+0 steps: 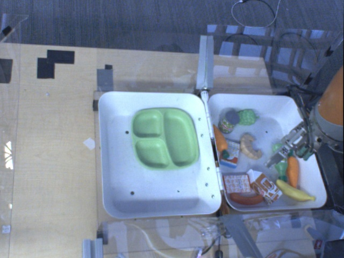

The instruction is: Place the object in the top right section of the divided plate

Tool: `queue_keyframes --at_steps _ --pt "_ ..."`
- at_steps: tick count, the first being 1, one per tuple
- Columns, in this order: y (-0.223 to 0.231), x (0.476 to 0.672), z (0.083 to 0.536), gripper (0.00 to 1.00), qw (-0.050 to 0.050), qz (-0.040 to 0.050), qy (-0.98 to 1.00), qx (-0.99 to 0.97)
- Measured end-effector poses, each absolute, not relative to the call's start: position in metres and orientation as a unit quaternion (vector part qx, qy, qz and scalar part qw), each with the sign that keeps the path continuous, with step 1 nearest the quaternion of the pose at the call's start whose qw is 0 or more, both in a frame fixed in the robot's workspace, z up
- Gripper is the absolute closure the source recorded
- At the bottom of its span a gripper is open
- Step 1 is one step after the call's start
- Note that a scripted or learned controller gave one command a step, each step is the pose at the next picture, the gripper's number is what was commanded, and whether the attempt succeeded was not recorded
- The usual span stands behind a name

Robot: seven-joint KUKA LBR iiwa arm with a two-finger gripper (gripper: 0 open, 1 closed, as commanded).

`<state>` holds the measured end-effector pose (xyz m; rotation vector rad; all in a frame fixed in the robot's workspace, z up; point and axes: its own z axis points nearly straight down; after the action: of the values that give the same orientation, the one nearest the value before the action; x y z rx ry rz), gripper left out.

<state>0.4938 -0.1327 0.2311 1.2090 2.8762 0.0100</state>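
A green divided plate [164,138] lies in the left bin [115,198], with one long section on its right and two smaller ones on its left; nothing lies in it. My gripper [281,150] hangs low over the right side of the right bin [317,160], pointing down and left. Just beneath its tip are a small green item [281,169] and an orange carrot [293,171]. I see nothing clearly held.
The right bin also holds a grey can [230,121], a green leafy toy [248,116], a second carrot [220,140], a beige piece [250,146], a cracker box [236,183], a brown box [267,188], a red sausage [247,199] and a banana [296,192].
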Motion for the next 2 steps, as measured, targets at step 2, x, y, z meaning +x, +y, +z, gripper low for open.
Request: queue_keyframes --at_steps 2 --pt "-0.211 0.531 0.114 0.0 0.019 -0.0016 0.946 0.323"
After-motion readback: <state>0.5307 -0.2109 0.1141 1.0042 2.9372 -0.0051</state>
